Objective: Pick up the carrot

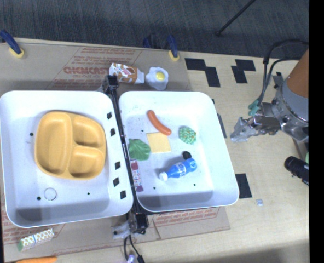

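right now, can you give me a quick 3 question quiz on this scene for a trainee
1. True or false: the yellow divided plate lies in the left bin.
2. Which item lies nearest the blue bottle in the right bin? A) cheese slice B) orange sausage-shaped piece C) green leafy piece
3. Fill in: the gripper is outside the bins, over the bench to the ____ of the right bin.

Key: 1 true; 2 A; 3 right.
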`<state>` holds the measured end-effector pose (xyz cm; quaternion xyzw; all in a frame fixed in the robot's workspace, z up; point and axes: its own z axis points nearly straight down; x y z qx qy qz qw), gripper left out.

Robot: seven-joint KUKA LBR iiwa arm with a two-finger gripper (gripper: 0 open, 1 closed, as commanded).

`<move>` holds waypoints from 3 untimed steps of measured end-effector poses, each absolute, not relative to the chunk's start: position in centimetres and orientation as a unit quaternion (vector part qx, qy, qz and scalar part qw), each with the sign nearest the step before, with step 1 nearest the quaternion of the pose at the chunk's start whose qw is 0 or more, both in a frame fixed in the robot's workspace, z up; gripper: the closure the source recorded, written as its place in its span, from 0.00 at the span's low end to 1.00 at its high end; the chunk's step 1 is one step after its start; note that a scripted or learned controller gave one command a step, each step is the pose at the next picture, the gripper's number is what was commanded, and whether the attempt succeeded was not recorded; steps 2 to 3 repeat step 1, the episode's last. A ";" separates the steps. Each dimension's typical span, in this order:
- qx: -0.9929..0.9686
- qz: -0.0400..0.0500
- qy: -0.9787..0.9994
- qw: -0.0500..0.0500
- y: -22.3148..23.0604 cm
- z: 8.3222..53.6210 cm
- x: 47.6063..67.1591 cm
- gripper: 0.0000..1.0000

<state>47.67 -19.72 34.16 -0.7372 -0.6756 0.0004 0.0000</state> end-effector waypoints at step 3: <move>-0.707 0.000 -0.707 0.000 -20.7 36.1 47.7 1.00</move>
